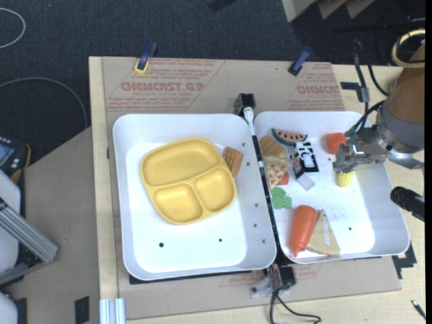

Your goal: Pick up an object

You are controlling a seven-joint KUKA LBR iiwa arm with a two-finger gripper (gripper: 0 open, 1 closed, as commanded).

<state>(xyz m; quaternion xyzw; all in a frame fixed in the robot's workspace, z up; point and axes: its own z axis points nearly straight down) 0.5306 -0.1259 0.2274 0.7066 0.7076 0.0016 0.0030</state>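
Observation:
My gripper hangs over the right bin, low at its right side. Just under its tip lies a small yellow toy, touching or nearly touching the fingers. A red-orange toy sits just to the upper left of the gripper. Further left in this bin lie a watermelon slice, a black and white piece, a pizza slice, a green toy, an orange carrot and a sandwich wedge.
The left bin holds a yellow three-compartment plate with a brown waffle piece at its right edge. The arm's orange band rises at the right. Clamps sit along the divider between the bins.

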